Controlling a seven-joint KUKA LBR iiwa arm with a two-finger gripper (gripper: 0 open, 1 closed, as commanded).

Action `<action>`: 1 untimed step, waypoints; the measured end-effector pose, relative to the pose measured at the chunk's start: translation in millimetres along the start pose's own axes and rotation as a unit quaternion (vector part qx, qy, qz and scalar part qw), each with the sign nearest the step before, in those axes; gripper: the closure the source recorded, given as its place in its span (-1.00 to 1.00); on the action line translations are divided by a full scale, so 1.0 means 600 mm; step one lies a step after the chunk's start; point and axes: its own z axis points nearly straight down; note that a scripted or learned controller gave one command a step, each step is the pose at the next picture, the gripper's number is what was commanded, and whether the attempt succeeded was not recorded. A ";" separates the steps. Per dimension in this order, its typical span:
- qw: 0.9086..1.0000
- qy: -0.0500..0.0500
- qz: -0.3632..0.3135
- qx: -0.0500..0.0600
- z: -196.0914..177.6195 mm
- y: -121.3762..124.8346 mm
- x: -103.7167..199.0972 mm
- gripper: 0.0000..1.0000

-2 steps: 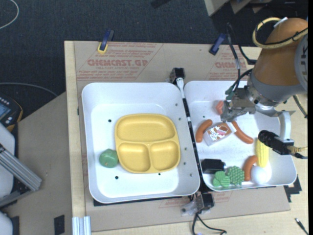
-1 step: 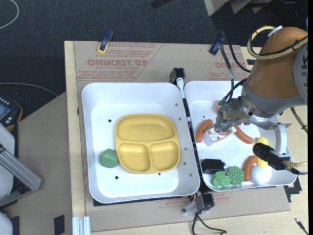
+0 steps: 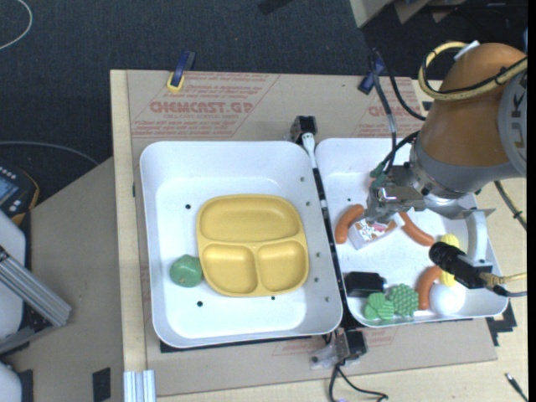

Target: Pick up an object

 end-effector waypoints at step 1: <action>1.000 0.001 0.002 0.003 0.032 -0.010 0.009 1.00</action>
